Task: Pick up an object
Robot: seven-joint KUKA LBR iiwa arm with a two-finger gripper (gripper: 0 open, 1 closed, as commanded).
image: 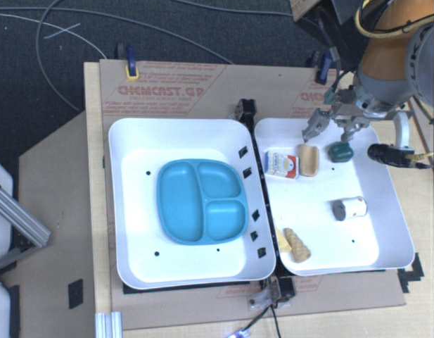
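A flat wooden bench top covered with brown printed protective paper carries two shallow white plastic bins side by side, the left bin and the right bin, their inner rims touching, and two blue clamps at its far edge.

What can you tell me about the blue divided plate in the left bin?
The blue divided plate is a light blue, smooth, plastic-looking tray with rounded corners and three compartments: one long section on its left side and two smaller ones on its right. It lies flat and slightly rotated near the middle of the left bin, resting on the white floor. Nothing sits in it, and it touches none of the bin's walls.
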